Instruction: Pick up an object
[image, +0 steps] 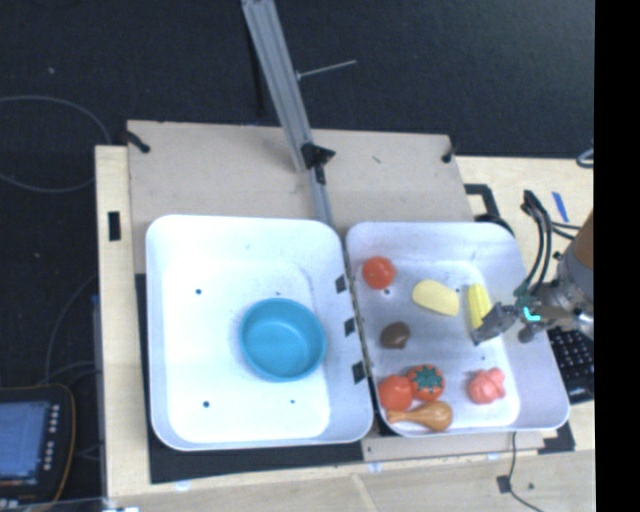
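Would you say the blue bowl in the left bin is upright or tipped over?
Upright: the blue bowl shows its round open mouth to the camera, resting flat on the left bin.

Blue bowl (283, 338) in left bin (180, 260)

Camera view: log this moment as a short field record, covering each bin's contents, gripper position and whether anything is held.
left bin: one blue bowl
right bin: red ball, pale yellow piece, bright yellow piece, brown piece, tomato-like pieces, tan pear-shaped piece, pink piece
gripper: low over the right bin, beside the bright yellow piece
held: nothing seen between the fingers
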